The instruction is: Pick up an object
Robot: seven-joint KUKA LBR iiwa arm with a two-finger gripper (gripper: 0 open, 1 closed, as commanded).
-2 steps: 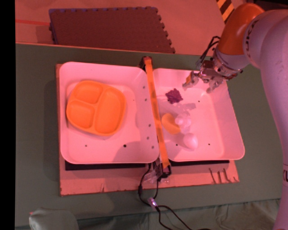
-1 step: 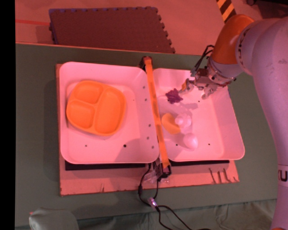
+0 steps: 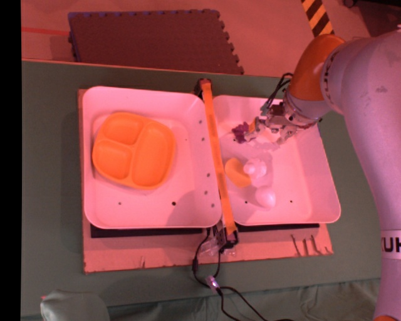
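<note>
Grey arm [image 3: 363,125] reaching leftward, wrist bent down.

A: colours in the bins?
B: Both bins white. Left bin [image 3: 113,213]: orange divided plate [image 3: 133,150] at 9 o'clock. Right bin [image 3: 313,182]: white ball [image 3: 265,199], pale white object [image 3: 255,168], yellow-orange piece [image 3: 236,172], small purple thing [image 3: 240,131] at 12.
A: rest?
B: Orange divider strip [image 3: 216,157] between bins. Worktop [image 3: 50,188] dull green. Arm [image 3: 369,94] grey, orange band. Black-yellow hazard stripes [image 3: 318,15] at 1 o'clock. Dark foam mat [image 3: 150,37] at 11.
</note>
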